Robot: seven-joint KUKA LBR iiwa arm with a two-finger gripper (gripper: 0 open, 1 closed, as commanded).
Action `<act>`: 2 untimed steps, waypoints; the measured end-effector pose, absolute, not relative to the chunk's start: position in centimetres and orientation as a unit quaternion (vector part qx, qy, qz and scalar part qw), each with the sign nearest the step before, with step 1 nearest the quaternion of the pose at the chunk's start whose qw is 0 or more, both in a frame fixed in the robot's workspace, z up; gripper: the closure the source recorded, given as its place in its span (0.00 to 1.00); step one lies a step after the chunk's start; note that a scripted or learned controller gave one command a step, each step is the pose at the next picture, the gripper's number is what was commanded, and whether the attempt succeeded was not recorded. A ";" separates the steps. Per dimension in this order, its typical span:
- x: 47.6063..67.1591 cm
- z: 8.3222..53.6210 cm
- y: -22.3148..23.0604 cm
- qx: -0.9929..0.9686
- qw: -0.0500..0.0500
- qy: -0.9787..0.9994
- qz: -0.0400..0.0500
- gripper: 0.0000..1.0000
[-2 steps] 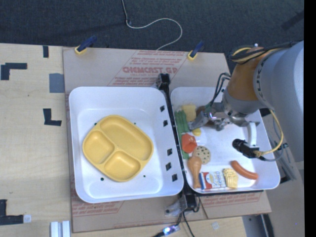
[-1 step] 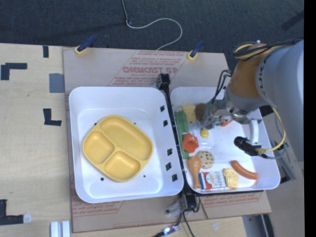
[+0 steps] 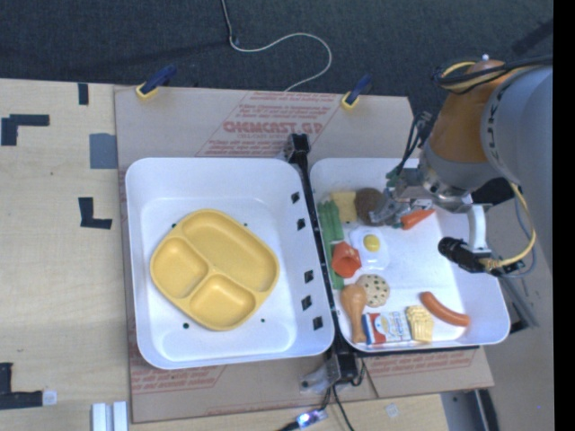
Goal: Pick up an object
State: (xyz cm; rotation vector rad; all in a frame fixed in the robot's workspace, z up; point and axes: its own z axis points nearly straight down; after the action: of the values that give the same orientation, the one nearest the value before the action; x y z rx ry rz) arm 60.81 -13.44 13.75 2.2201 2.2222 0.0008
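Cardboard covers the bench under two white bins: the left bin (image 3: pixel 144 241) holds a yellow divided tray (image 3: pixel 214 268), while at the upper middle of the right bin (image 3: pixel 490 308) the gripper (image 3: pixel 395 206) sits low, its grip impossible to judge, touching a carrot (image 3: pixel 419 217) beside a brown ball (image 3: pixel 368 202), with a fried egg (image 3: pixel 371 243), tomato (image 3: pixel 346 259), cookie (image 3: pixel 375 287) and sausage (image 3: pixel 444 309) below.

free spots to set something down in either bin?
Left bin: bare floor rings the yellow tray, widest along its far and right walls. Right bin: open patch between fried egg and sausage. Crowded along the divider and under the gripper.
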 end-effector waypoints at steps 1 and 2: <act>60.6 18.0 -13.3 0.707 0.001 0.708 0.001 1.00; 60.7 22.7 -13.3 0.706 0.001 0.708 0.001 1.00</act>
State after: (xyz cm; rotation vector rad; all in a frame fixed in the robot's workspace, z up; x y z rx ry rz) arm 60.70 -13.29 22.73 2.2175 2.2214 0.0030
